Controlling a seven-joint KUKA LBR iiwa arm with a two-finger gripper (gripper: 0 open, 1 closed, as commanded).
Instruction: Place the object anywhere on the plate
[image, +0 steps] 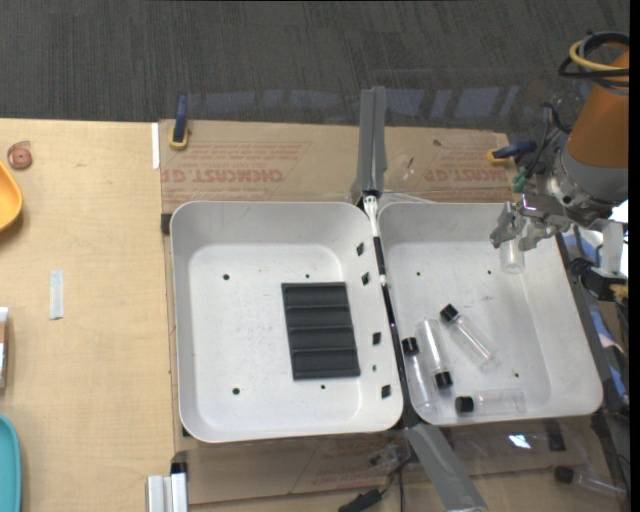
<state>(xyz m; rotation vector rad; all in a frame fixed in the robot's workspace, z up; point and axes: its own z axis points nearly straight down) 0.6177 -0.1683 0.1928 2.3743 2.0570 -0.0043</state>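
- Arm (600, 130): broad orange band above a grey wrist.
- Yellow and black cables (598, 55) looped at its top.
- Hand (518, 232): small, grey metal, with green wiring beside it.

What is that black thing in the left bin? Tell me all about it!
The black plate is a flat, dark rectangle with raised ridges running across it, so it looks like stacked bars. It looks like matte plastic or rubber. It lies flat on the floor of the left bin, near the middle. Nothing sits on it, and the gripper is far off over the right bin.
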